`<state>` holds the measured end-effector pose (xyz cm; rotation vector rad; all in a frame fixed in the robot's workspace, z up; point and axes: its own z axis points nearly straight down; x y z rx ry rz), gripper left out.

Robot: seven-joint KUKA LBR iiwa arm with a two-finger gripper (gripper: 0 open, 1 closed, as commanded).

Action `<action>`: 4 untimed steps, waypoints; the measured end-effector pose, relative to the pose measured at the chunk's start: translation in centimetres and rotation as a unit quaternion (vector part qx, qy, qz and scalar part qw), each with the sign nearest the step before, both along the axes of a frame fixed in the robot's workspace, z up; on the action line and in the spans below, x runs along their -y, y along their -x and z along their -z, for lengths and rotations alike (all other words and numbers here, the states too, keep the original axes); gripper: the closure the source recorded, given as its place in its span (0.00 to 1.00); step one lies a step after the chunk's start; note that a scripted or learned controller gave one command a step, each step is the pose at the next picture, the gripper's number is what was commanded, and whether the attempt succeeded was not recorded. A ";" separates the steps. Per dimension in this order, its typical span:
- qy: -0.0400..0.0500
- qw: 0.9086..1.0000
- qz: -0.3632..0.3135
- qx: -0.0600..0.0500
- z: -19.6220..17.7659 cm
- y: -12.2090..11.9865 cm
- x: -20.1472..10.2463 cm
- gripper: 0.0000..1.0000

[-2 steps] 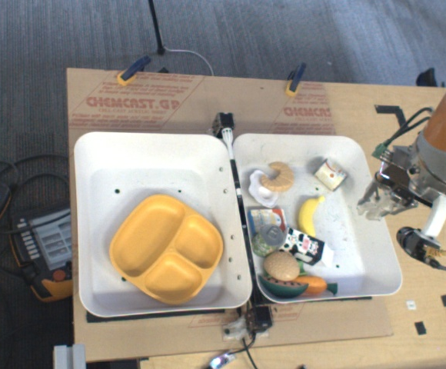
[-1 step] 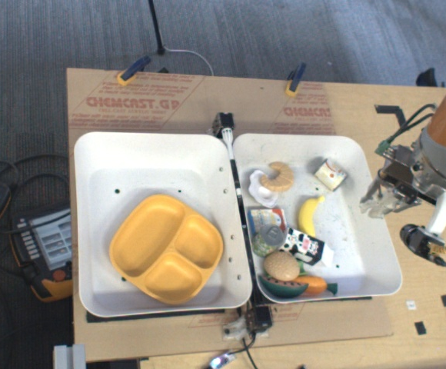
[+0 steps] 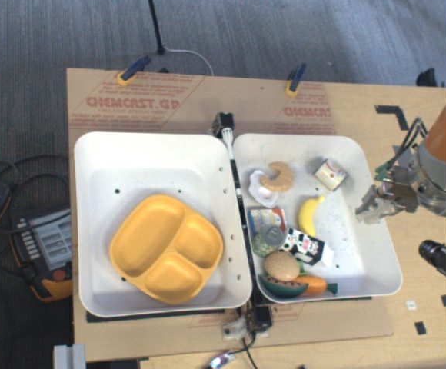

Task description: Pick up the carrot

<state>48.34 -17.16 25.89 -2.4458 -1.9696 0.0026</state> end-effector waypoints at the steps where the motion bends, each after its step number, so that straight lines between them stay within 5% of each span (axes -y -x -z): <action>1: 0.000 1.000 0.000 0.000 -0.9 0.0 0.0 1.00; 3: 0.001 1.000 0.000 -0.001 -2.8 0.0 0.0 1.00; 4: 0.000 0.985 -0.174 0.000 5.8 0.0 1.6 1.00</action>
